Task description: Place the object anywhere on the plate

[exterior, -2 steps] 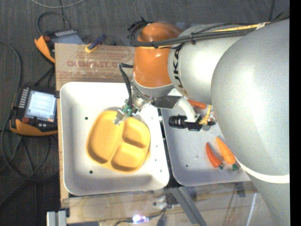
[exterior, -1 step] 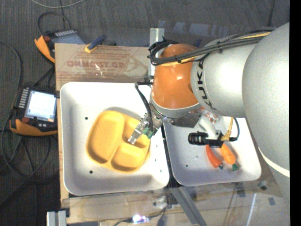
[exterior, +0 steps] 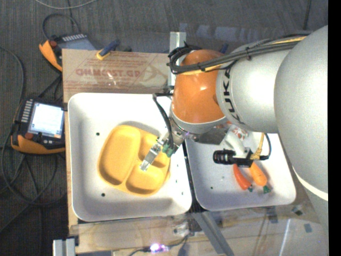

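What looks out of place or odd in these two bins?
Nothing looks spilled or damaged. The yellow plate sits flat in the left bin, the gripper is above it, and two carrots lie in the right bin.

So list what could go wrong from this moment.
1. The gripper hangs over the yellow divided plastic plate; nothing is clearly visible between its fingers, so the placement may be empty.
2. The orange toy carrots lie in the right white bin, possibly never picked.

A plate (exterior: 128, 159) is lying in the left bin (exterior: 85, 196), with the pincer (exterior: 154, 156) hanging over its right part. Two carrots (exterior: 250, 177) are lying side by side in the right bin (exterior: 224, 196). A handheld screen (exterior: 42, 124) is sitting left of the bins.
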Available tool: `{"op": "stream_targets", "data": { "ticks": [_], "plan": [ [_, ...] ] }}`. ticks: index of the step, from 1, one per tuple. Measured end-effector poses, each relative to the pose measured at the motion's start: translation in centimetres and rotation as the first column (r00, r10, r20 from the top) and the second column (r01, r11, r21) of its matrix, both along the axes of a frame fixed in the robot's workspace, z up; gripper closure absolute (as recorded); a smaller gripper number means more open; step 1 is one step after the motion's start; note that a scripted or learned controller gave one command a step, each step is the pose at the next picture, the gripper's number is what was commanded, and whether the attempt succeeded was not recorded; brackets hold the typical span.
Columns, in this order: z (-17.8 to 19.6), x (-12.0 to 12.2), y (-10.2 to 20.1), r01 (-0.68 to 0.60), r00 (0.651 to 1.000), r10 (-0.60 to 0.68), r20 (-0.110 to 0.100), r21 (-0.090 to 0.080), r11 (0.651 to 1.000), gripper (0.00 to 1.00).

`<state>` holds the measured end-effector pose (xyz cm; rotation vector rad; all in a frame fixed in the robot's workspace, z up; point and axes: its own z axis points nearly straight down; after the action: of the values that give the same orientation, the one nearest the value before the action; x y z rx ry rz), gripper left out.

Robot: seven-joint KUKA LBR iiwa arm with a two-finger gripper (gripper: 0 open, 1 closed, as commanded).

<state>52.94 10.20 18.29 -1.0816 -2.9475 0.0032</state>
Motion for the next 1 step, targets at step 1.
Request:
{"op": "stream_targets", "data": {
  "ticks": [1],
  "plan": [
    [0.0,0.0,0.0,0.0,1.0,0.0,0.0,0.0,1.0,0.0]
  ]
}}
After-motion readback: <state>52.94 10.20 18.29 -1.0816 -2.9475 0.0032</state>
